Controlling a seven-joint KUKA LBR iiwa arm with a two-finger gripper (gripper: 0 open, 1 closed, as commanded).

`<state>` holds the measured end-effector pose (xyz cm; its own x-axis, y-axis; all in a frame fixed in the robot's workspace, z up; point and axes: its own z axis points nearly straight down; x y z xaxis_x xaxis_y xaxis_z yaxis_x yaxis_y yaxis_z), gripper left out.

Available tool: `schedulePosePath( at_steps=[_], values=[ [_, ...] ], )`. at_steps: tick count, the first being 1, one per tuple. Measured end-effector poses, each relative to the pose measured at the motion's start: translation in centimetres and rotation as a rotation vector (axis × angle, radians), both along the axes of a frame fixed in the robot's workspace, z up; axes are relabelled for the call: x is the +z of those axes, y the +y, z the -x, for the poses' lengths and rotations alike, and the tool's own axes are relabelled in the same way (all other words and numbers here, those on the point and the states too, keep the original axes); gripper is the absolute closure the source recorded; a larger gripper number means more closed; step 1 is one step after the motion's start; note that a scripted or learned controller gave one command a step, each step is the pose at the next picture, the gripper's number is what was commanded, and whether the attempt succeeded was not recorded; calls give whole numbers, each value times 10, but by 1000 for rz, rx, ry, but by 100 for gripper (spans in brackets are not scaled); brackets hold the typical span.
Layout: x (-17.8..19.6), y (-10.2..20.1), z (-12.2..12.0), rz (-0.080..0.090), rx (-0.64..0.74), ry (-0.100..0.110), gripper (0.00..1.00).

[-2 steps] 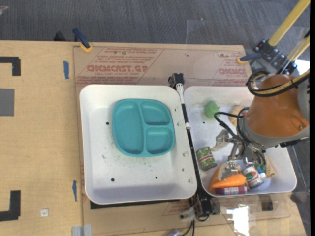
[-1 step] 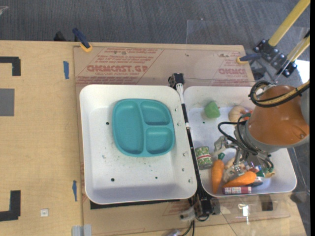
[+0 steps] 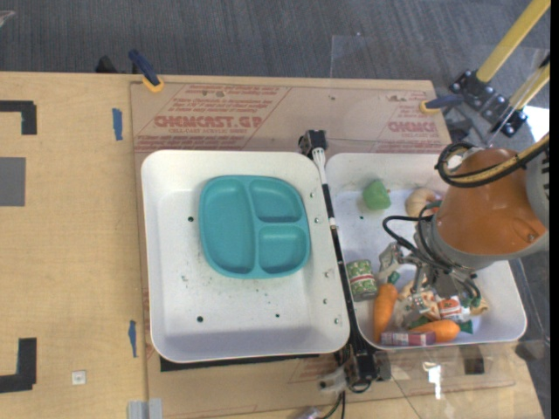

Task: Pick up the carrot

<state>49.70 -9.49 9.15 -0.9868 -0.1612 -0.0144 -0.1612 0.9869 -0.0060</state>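
You have the carrot [image 3: 383, 310] in the right bin [image 3: 515, 317], toward its near left part. It is orange, short and tapered, lying flat on the bin floor with its long axis running roughly from far to near, slightly tilted. Its far end sits just beside a small green-labelled packet [image 3: 362, 279], and its near end reaches a pink strip [image 3: 405, 340] along the bin's near wall. A second orange piece [image 3: 437, 330] lies just to its right.

The arm [image 3: 485, 203] (orange band uppermost) reaches in from the right, gripper [image 3: 403, 273] pointing down
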Motion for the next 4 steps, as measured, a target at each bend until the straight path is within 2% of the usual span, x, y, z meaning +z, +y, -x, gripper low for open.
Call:
schedulePosePath(
  at_steps=[1,2,3,4],
  values=[
    [0,0,4,-5,-173,-3,0],
    [0,-2,11,-6,-439,-5,0],
    [0,1,12,-11,-641,-3,0],
    [-1,2,12,-16,-780,-3,0]
  ],
)
